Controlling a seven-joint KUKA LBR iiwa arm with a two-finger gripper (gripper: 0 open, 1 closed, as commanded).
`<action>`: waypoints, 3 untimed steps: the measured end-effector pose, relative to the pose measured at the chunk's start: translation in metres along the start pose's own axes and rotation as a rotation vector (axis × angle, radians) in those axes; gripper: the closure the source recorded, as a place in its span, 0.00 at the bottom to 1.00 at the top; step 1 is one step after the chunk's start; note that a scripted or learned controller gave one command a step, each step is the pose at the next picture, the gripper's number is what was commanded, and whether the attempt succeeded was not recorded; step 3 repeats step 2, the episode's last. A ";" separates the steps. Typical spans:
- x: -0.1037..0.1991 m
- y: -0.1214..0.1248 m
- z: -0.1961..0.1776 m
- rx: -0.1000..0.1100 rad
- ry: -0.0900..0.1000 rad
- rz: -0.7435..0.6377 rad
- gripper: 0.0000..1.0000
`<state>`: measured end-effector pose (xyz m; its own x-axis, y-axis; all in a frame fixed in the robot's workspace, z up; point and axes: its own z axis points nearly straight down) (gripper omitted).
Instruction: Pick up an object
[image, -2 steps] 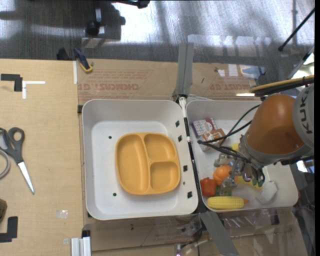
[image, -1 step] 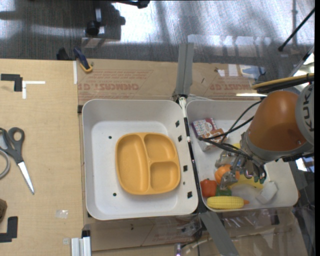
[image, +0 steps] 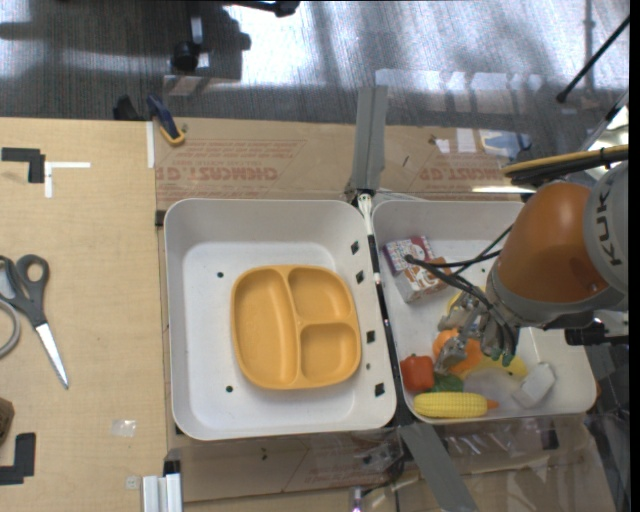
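Observation:
My gripper (image: 472, 338) is low in the right bin (image: 560, 400), hanging below the orange wrist band (image: 550, 250). It is right over a small orange object (image: 447, 346) and touches or nearly touches it. A red pepper (image: 418, 372) and a green piece (image: 447, 382) lie just to its front left. An ear of yellow corn (image: 450, 404) lies along the bin's front wall. A snack box (image: 415, 266) rests toward the back left of this bin. A white block (image: 535, 383) and a small yellow item (image: 515, 368) sit to the gripper's right.
The left bin (image: 190, 300) holds a yellow divided plate (image: 295, 325). Scissors (image: 35, 310) lie on the bench at the far left. Dark cables (image: 450, 265) run from the arm over the snack box. The bins' shared wall (image: 378, 310) is close to the gripper's left.

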<state>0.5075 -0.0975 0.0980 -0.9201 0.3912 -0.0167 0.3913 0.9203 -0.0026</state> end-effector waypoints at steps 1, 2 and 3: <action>0.033 0.036 -0.094 -0.003 0.014 0.002 1.00; 0.008 0.097 -0.157 0.000 0.015 0.214 1.00; 0.008 0.097 -0.157 0.000 0.015 0.214 1.00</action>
